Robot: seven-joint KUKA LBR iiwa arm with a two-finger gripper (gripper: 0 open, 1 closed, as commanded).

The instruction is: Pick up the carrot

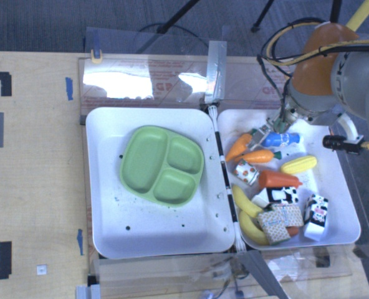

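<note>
An orange carrot (pixel 239 147) lies slanted in the upper left of the right bin (pixel 349 229), close to the divider. A second orange, carrot-like piece (pixel 259 156) lies just to its right. My gripper (pixel 265 133) hangs low over the bin's upper middle, reaching down from the grey arm with its orange band (pixel 318 61). Its tip is just above and to the right of the carrot, next to a blue bottle (pixel 281 140). Nothing can be seen held between the fingers.
The right bin also holds a yellow corn cob (pixel 298 164), a red-orange pepper (pixel 278 179), bananas (pixel 247 213), two cow-patterned cartons (pixel 317 212) and a cracker box (pixel 281 222). The left bin (pixel 103 229) holds a green divided plate (pixel 162 165).
</note>
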